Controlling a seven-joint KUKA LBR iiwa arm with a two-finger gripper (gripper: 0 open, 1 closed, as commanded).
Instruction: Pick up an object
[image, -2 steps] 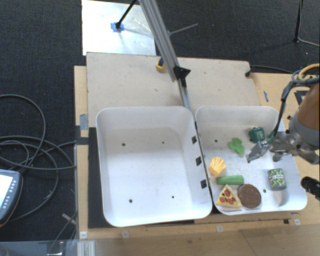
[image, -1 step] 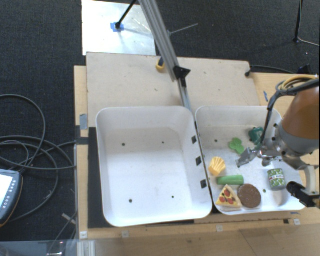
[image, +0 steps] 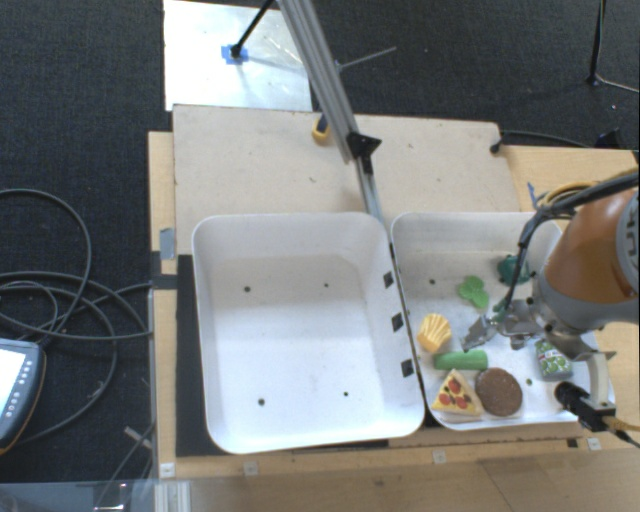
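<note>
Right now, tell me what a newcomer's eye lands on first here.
First, the arm's orange band at the right edge, above the right bin. Next, the bright toys clustered in that bin: a pizza slice beside a brown round cookie at its near rim, a yellow shell-shaped piece and a green cylinder just above. The gripper hangs low over them, near a green leafy piece.

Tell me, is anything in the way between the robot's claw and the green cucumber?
No. The gripper hangs just above the green cucumber, with nothing visible between them. The yellow shell and pizza slice lie beside it.
</note>
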